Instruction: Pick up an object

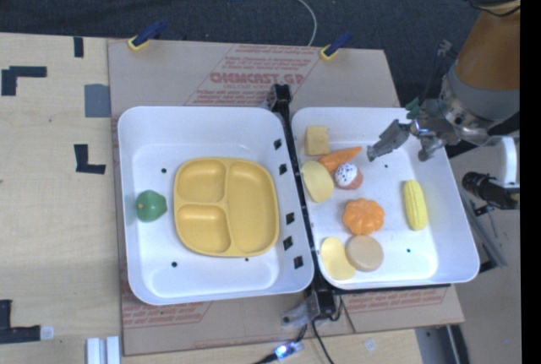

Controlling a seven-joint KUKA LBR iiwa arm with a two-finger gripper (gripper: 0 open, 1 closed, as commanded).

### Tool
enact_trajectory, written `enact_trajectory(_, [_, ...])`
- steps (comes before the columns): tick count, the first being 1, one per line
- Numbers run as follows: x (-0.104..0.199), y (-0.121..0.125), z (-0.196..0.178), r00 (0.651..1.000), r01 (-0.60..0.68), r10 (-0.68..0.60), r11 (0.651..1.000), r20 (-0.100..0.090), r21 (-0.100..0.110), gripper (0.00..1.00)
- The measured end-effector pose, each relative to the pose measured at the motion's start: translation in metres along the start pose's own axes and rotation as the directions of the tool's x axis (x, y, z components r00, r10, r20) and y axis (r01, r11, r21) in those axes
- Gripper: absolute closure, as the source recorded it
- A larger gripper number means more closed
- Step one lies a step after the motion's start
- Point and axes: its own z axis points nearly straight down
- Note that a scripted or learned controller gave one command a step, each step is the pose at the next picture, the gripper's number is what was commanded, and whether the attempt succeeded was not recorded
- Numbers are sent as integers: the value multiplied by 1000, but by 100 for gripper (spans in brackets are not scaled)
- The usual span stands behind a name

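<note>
Carrot (340, 158) lies in the right bin (448, 257), crowded by cheese (317, 140) and a speckled egg (346, 176). The gripper (404, 144) hovers beside it, fingers apart, holding nothing.

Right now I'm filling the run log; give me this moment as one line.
phase: approach | pincer: open, holding nothing, over right bin | nearest: toy carrot | left bin: yellow divided plate, green toy

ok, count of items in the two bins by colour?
Yellow: 5 – divided plate, cheese cube, corn, pale round piece, pale disc
Orange: 2 – carrot, pumpkin-like piece
Green: 1 – small round piece
White, speckled: 1 – egg-like piece
Tan: 1 – round disc
Total: 10
</note>
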Motion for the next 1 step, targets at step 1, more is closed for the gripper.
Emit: enact_trajectory(1, [56, -81, -84, 1000, 5, -5, 1000, -3, -5, 0])
